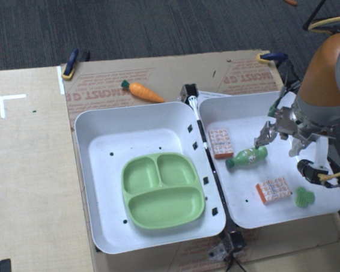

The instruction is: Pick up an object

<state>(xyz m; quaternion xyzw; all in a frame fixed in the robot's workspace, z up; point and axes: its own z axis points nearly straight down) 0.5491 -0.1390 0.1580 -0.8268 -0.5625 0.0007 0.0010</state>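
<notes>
A bench seen from above carries 2 shallow white bins side by side. The left bin (95, 140) holds 1 thing: a light green divided plate (162, 190) with 3 compartments, 2 small ones toward the far edge and 1 long one toward the near edge. The plate lies flat near the middle of the bin floor, closer to the near right corner.

The right bin (250, 211) holds 4 things. A small orange-and-white patterned box (220, 143) lies near the bin's left wall, toward the far edge. Just beside it, nearer the middle, a green bottle (247, 157) lies on its side, its cap end pointing to the left wall. A second orange-and-white box (273, 189) lies near the near edge, and a small green leafy toy (304, 197) sits just beside it at the near right corner.

The grey arm with an orange band reaches in over the right bin's right edge. Its gripper (265, 138) hangs over the right end of the green bottle, very close to it. Whether its jaws are released or clenched cannot be told, and nothing is plainly grasped.

Outside the bins, on cardboard past the left bin's far edge, lies a toy carrot (143, 91).
</notes>
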